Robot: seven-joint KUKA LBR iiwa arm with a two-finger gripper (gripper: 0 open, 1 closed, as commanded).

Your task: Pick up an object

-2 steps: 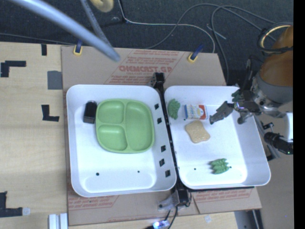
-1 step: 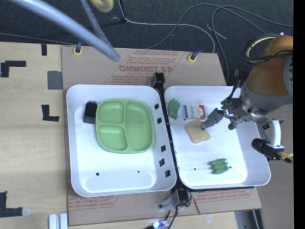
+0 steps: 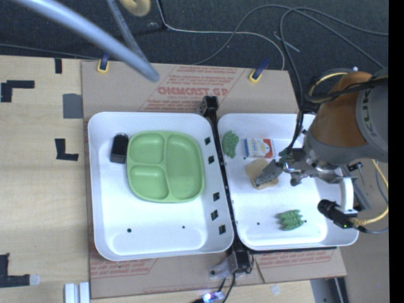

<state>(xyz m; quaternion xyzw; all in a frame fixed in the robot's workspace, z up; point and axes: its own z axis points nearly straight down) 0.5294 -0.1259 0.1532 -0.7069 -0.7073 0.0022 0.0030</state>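
1. Closest to the front, in the right bin [image 3: 249,232], lies a small green leafy toy [image 3: 291,219]. It sits alone near the front wall, and nothing touches it.
2. A bit farther in is a tan block [image 3: 266,176], like a small sponge or a piece of bread. The claw [image 3: 282,172] is right beside it, and its dark tip seems to touch the block. I cannot tell how wide the claw is, or if it has hold of the block.
3. The grey arm [image 3: 344,128] with the orange band comes in from the right, over the right bin.
4. Behind the block is a small white packet [image 3: 258,148] with red and blue print. Next to it, by the middle wall, is another green leafy toy [image 3: 230,144].
5. The left bin [image 3: 101,169] holds a green plate [image 3: 166,167] with three parts and a small black thing [image 3: 119,148] just beside it.
6. Both bins sit on the worktop [image 3: 31,194].
7. I think the job is only started. The claw has reached a thing, most likely the tan block, but nothing looks lifted. Closing on it and lifting it are left to do.
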